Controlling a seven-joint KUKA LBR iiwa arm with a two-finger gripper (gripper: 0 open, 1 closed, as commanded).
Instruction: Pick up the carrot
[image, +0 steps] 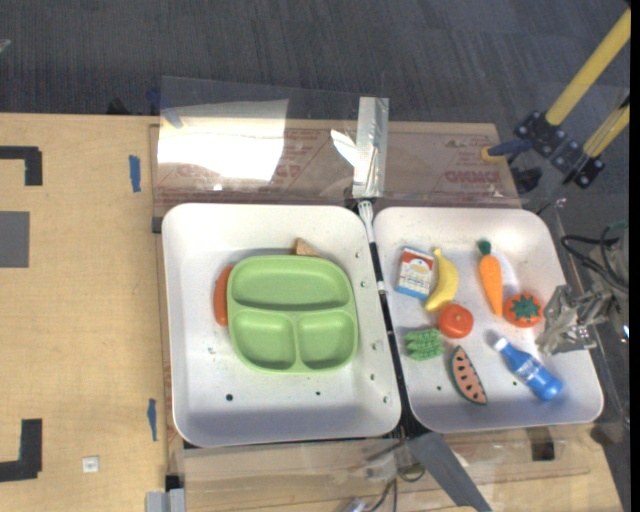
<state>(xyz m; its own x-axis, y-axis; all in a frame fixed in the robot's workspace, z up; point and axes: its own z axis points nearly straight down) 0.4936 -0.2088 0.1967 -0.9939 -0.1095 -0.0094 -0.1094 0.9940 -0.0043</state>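
The carrot (490, 281), orange with a green top, lies lengthwise in the upper right part of the right bin (585, 395). Its green end points to the far wall. My gripper (566, 322) hangs low over the bin's right edge, to the right of the carrot and a little nearer the front. It stands apart from the carrot, and a small red-orange vegetable (523, 309) lies between them.
The right bin also holds a banana (443, 281), a small carton (415, 273), a tomato (456, 320), a green piece (423, 345), a watermelon slice (468, 375) and a blue bottle (530, 370). A green divided plate (292, 311) sits in the left bin (190, 380).
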